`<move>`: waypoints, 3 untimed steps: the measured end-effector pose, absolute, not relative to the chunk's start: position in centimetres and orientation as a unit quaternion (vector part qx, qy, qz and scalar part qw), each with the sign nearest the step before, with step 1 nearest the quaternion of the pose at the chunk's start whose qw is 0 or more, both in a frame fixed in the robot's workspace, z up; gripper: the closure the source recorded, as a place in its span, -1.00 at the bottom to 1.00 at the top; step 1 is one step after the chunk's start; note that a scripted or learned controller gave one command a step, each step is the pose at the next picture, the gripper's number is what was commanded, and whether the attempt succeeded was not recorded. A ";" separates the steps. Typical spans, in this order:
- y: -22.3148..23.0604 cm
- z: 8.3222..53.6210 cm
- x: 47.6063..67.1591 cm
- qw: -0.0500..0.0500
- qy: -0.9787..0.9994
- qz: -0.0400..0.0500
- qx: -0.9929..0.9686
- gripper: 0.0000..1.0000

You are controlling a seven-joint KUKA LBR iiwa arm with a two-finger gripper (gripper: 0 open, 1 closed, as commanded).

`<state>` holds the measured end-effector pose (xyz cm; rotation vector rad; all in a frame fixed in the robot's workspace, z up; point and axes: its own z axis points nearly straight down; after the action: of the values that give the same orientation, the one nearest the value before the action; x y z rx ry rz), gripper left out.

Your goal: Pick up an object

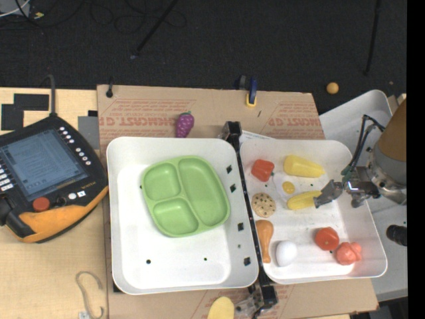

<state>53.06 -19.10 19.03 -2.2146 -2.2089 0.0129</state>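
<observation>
My gripper (pixel 342 197) hangs over the right side of the right bin (pixel 367 271), open, with nothing between its fingers. Its left finger (pixel 326 195) sits just right of a yellow banana (pixel 302 201). Also in this bin lie a red pepper (pixel 263 170), a yellow corn-like piece (pixel 303 167), a small yellow item (pixel 288 187), a cookie (pixel 263 205), a tan gourd-shaped piece (pixel 265 234), a white egg (pixel 286 252), a red tomato (pixel 326 238) and a pink-red strawberry (pixel 348 252).
The left bin (pixel 133 271) holds a green divided plate (pixel 185 195). Purple grapes (pixel 184 123) lie on the cardboard behind it, and a yellow lemon (pixel 222 308) lies in front. A teach pendant (pixel 46 171) rests at the far left.
</observation>
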 end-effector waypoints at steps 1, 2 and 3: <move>-19.1 19.8 53.4 0.000 -0.707 0.000 -0.707 -1.00; -19.8 14.3 53.9 0.003 -0.707 0.002 -0.707 -1.00; -19.5 8.9 53.9 0.003 -0.708 0.001 -0.707 -1.00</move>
<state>53.85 -19.48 8.90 -2.2149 -2.2186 0.0043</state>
